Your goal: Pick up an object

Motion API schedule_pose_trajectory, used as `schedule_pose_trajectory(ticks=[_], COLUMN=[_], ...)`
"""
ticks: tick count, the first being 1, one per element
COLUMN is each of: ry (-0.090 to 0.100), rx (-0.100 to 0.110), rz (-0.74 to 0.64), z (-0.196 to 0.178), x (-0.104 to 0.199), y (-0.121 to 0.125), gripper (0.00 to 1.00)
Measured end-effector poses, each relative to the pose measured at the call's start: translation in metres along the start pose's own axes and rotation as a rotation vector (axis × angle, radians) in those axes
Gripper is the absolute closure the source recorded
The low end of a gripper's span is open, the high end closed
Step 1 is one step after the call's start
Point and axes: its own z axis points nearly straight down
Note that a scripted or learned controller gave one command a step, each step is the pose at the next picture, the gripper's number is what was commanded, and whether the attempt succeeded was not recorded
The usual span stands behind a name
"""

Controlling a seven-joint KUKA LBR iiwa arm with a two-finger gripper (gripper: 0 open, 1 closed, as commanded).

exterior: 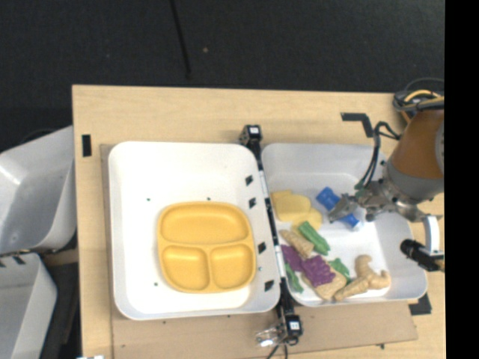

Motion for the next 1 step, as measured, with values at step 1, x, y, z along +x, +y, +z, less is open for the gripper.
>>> schedule_pose_trajectory(ticks=[1], ry=[0.003], rx=[0.002], rz=[-0.009], z=[-0.0376], x=[0.0645], y=[-0.0037], gripper=[0.00])
